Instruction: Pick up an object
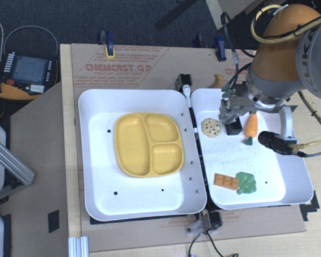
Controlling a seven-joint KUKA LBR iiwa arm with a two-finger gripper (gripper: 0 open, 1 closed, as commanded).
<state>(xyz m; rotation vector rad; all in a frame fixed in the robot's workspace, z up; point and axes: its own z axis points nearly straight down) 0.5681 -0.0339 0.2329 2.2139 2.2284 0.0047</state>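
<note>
1. Location: the pincer [231, 123] sits low in the right bin [294, 183], near its far end. A cookie [211, 127] lies just to its left; a carrot [250, 126] lies just to its right.
2. Pincer state: cannot be told. The dark fingertips merge with the wrist body above them, and nothing is seen between them.
3. Likely target: judged to be the cookie or the carrot, both close to the tips.
4. Orientation: the carrot's long axis runs roughly from the far side toward the near side of the bin, with the green tip at the near end. The cookie is round and flat, with no long axis.
5. Risk: a flat cookie gives the fingers little edge, so they may close over it and slip off.
6. Risk: the tips stand between the two items, so closing may catch neither, or nudge the carrot sideways.
7. Other contents: a cracker [226, 181] and a green piece [246, 183] touch each other at the near end. A yellow divided plate [148, 143] rests in the left bin [96, 191].
</note>
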